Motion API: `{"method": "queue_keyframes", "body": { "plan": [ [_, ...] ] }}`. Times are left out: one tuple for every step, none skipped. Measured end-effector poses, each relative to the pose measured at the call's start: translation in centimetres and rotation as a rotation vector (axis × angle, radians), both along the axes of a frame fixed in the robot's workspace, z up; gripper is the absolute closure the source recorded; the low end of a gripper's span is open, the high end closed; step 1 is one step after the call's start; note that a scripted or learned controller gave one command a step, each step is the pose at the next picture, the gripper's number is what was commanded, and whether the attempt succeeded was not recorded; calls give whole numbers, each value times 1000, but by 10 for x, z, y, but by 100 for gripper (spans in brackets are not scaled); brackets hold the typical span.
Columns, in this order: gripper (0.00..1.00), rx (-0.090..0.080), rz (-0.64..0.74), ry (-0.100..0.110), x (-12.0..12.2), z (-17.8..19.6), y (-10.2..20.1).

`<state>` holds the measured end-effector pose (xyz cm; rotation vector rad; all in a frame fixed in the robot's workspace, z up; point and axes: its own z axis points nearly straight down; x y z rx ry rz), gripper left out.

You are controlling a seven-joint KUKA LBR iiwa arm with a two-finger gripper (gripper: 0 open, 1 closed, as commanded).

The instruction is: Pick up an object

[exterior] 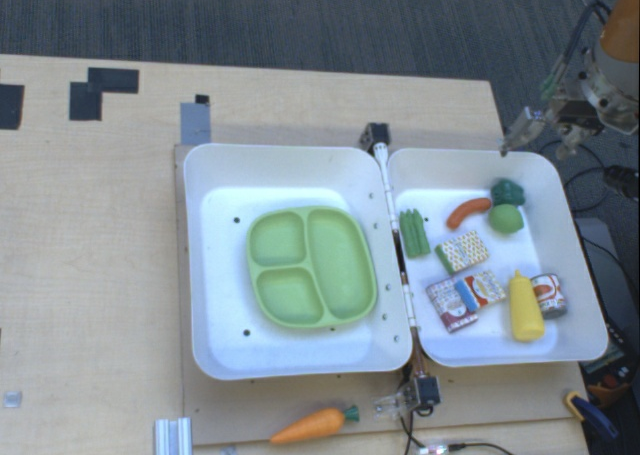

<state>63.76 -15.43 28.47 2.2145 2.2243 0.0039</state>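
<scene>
The gripper [545, 133] is hanging at the upper right, just past the far rim of the right bin [578, 243]. Its two fingers [517, 133] are standing apart with nothing between them, so it is released and holding no object. Above it the arm's orange band [620, 35] is showing at the frame's edge, with cables trailing alongside.

Inside the right bin seven things are lying loose. Nearest the gripper, a green toy broccoli [507, 191] is sitting against a light green ball-like fruit [506, 219], and an orange-red toy sausage [468, 211] is lying just beside them. Further left, a bundle of green beans [413, 233] is resting near the bin's left wall. In the middle, a small patterned box [464, 250] is lying above a red and blue printed packet [466, 299]. A yellow squeeze bottle [525, 307] is lying next to that packet, touching a red and white can [548, 295] on its right.

The left bin [215, 273] is holding one light green divided plate [311, 266] with three compartments.

Outside the bins, one toy carrot [314, 425] is lying on the bench [90, 263] at the front, near a clamp and wires. The bench is pale wood with dark tape patches at its far left, and grey ribbed carpet is running behind it.
</scene>
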Motion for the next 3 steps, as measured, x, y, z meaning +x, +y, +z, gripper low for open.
{"method": "queue_keyframes", "body": {
  "plan": [
    [0, 2, -3, 6, -2, -192, 5],
    [100, 0, -1, -4, 2, -178, 5],
    [100, 1, 0, -1, -74, -99, 77]
  ]
}}
